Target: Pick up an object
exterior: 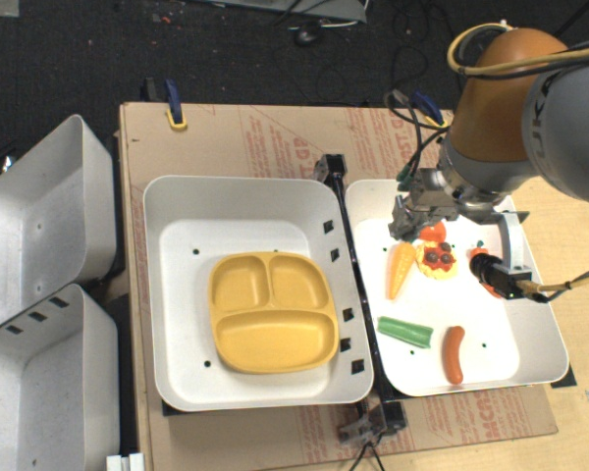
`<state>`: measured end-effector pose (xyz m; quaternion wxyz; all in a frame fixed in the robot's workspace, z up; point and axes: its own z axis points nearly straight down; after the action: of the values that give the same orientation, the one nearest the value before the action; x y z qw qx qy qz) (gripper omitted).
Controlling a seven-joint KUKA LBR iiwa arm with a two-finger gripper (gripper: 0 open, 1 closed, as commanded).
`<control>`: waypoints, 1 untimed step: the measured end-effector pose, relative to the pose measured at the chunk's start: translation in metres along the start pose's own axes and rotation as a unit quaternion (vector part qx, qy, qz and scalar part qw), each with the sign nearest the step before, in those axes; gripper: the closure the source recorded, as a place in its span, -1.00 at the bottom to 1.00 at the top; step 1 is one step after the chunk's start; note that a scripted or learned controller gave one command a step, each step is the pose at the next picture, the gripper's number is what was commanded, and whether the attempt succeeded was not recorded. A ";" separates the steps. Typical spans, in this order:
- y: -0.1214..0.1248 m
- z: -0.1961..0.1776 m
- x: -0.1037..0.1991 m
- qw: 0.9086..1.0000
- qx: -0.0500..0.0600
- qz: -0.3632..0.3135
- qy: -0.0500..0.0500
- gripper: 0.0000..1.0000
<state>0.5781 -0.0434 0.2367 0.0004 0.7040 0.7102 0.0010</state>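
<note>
In the right bin (530,361) lie an orange carrot (401,269), a small yellow toy with red parts (437,260), a green piece (405,332) and a reddish sausage (455,354). My gripper (417,226) hangs low over the bin's far side, just above the carrot's upper end and the yellow toy. A small red-orange bit (432,232) shows right at the gripper's lower edge; whether it is part of the toy or something held is unclear.
The left bin (167,263) holds a yellow divided plate (273,312). A black divider with clips (351,283) runs between the two bins. Two white tubs (39,292) stand off the bench at the left.
</note>
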 end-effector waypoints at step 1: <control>0.021 0.012 0.047 1.000 0.000 0.001 0.000 1.00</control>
<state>0.5992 0.0039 0.2248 0.0007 0.7044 0.7098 0.0008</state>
